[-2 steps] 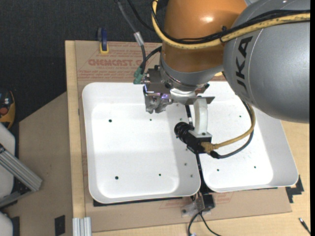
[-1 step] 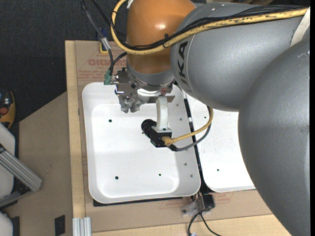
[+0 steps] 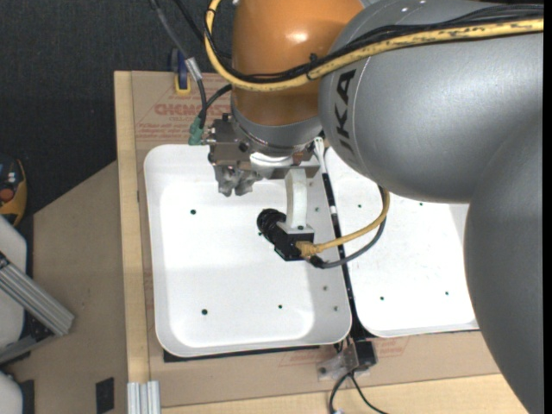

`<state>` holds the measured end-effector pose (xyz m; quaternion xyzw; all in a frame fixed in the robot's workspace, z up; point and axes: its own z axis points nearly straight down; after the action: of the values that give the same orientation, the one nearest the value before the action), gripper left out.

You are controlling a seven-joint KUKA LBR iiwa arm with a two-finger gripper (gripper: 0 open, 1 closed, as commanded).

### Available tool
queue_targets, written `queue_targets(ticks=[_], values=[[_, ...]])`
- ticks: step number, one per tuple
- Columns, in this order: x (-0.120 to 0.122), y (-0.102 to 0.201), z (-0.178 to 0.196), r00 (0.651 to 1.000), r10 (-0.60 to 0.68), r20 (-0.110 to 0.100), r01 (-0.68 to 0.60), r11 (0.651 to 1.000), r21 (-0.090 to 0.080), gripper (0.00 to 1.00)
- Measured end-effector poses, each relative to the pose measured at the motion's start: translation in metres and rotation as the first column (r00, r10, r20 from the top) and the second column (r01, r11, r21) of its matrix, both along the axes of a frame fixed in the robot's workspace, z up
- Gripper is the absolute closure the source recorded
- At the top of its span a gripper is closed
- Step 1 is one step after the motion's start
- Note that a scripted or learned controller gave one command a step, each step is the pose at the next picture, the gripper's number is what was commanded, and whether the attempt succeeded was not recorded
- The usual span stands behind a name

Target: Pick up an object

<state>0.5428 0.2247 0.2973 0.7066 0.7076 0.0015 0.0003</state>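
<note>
Can't tell whether the jaws are open or closed here, since the wrist hardware sits right on top of them from this angle. They're low over the left bin (image 3: pixel 172 317), in its back-right part, close to the wall it shares with the right bin (image 3: pixel 414 309). Just below the metal wrist block (image 3: pixel 231 158) there's a white upright piece (image 3: pixel 298 198) and a small black part (image 3: pixel 278 234) with a yellow cable (image 3: pixel 362 231) looping off it toward the right. Can't tell if that black bit touches the bin floor. Honestly can't say where the object to pick is. The arm (image 3: pixel 431 93) and its orange band (image 3: pixel 285 33) cover the back of both bins and a big chunk of the right one. All I can make out on the bin floors is a few tiny dark dots. Both bins sit side by side on the brown worktop (image 3: pixel 129 188), with a blue clip (image 3: pixel 182 72) at its back edge near the left corner and a black plug (image 3: pixel 362 352) at the front edge between the bins.
</note>
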Motion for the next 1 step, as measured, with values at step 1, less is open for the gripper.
queue_targets(ticks=[1], values=[[-0.0187, 0.0000, 0.0228, 1.000, 0.000, 0.000, 0.000, 1.000, 0.000, 1.00]])
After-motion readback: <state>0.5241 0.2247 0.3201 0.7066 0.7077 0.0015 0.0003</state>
